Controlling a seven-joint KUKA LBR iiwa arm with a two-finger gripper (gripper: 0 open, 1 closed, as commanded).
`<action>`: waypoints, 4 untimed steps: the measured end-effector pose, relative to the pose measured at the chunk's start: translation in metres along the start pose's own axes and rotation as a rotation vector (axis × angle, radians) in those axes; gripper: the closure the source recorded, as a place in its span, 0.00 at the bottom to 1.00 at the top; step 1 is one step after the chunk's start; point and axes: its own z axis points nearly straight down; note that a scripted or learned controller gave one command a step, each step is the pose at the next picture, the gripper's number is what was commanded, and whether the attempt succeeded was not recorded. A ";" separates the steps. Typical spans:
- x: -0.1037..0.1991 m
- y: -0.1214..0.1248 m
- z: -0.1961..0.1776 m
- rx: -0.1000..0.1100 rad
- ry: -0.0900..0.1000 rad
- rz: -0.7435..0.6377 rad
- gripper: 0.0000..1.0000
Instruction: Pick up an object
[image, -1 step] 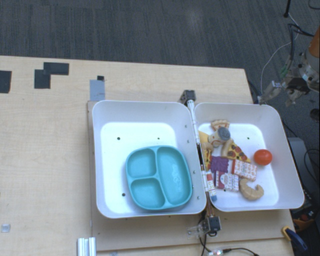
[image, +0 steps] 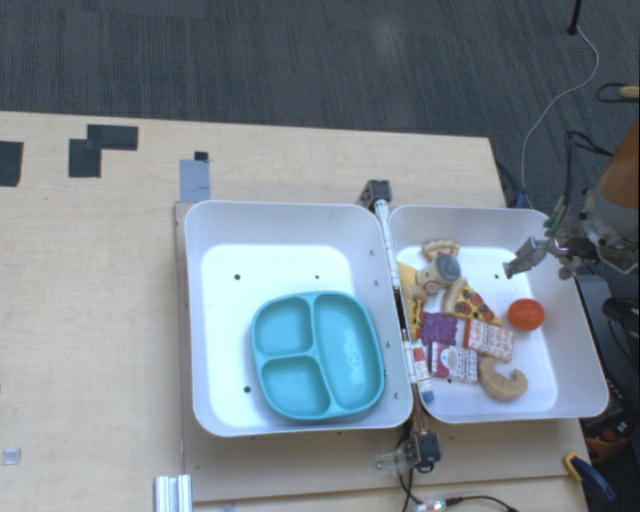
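Toys fill the left side of the right bin (image: 570, 400). A red ball (image: 526, 314) lies toward the right wall, and a tan croissant-shaped piece (image: 502, 381) sits near the front. A purple packet (image: 437, 328), a red-and-white packet (image: 478, 341), a pizza-slice toy (image: 467, 300) and a tan piece with a grey disc (image: 440, 263) are piled by the divider. My gripper (image: 541, 269) hangs over the bin's back right part, above and just behind the red ball. Its fingers are spread open with nothing between them.
The left bin (image: 225, 250) holds a teal divided plate (image: 318, 355) at its front. A yellow piece (image: 406, 279) lies against the divider (image: 388, 270). A cable runs down at the far right, behind the arm.
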 end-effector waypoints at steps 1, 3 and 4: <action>0.025 -0.033 0.087 -0.010 -0.003 0.001 0.00; 0.026 -0.030 0.074 -0.016 0.000 -0.001 0.00; 0.027 -0.029 0.063 -0.019 0.000 -0.003 1.00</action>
